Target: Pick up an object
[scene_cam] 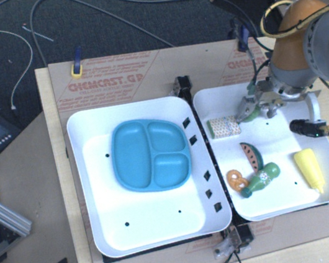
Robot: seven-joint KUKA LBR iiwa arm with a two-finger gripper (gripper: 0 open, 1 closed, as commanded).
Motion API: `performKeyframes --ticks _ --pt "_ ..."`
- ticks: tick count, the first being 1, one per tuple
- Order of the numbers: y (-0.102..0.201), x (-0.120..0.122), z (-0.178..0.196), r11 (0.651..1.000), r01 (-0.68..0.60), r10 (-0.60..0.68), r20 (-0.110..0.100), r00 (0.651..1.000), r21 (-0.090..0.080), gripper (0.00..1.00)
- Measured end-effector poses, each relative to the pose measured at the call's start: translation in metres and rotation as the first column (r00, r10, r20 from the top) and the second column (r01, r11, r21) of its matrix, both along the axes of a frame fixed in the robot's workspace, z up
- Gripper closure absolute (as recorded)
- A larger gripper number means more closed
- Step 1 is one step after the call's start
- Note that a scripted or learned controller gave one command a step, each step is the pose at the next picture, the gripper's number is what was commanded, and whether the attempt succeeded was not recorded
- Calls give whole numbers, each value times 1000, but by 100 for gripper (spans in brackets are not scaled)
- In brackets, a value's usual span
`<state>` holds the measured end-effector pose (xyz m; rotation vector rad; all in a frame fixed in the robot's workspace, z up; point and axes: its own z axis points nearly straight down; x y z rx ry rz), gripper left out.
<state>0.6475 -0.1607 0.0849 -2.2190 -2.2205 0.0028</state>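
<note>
Against the left wall of the right bin [279, 139], toward its far edge, a small rectangular block [224, 127] is lying flat. It is showing a pale top speckled with green and a little red, and the print is too fine to read. The gripper [255, 110] is hovering just beside the block's right end, over the far half of that bin. Seen from above, its metal parts are running together, so whether it is released or clenched cannot be told, nor whether it is touching the block.

Nearer the bin's middle, a curved dark slice with a reddish inner edge [253, 156] is lying on its side. Toward the near edge, an orange pretzel-shaped piece [235, 179] is resting against a green toy vegetable [261, 178]; which vegetable it is remains hard to make out. A yellow oblong piece [310, 169] is lying along the right wall, well apart from the rest.

The grey arm [318, 37] is covering the bin's far right corner.

A blue divided plate [151, 154] is sitting in the far half of the left bin [96, 171].
</note>
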Motion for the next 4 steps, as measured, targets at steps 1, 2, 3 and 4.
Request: performKeyframes --ticks 1,2,3,4 --pt "0 0 11 1000 0 0 -2 1000 1 100" --pt "2 0 76 1000 0 0 10 1000 -1 100" --pt "4 12 130 1000 -1 1 11 1000 -2 100" --pt "4 13 177 1000 -1 1 9 1000 -2 100"
